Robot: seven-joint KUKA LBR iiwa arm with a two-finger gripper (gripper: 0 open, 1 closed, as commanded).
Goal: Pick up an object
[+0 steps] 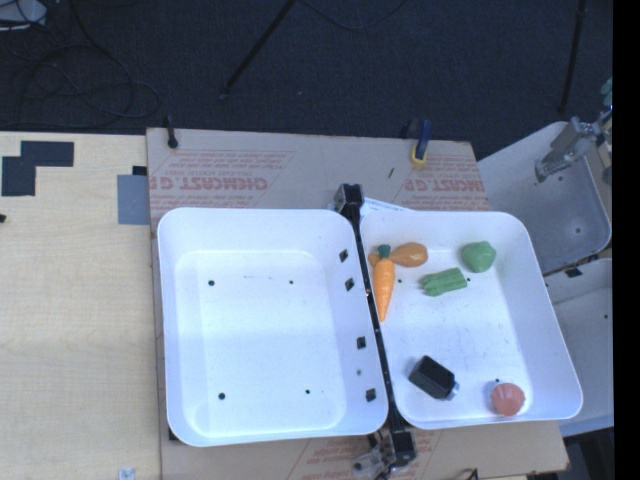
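Since the grey metal gripper (562, 156) hangs far right, its spread beyond telling, the rounded green lump (479, 256) lies closest, leftward and nearer.

It looked like a robotics lab. Two shallow white bins (255, 230) sat side by side on a cardboard sheet (300, 171) clamped to a pale wooden worktop (70, 298), with cables (90, 68) and a stand leg trailing over dark carpet behind.
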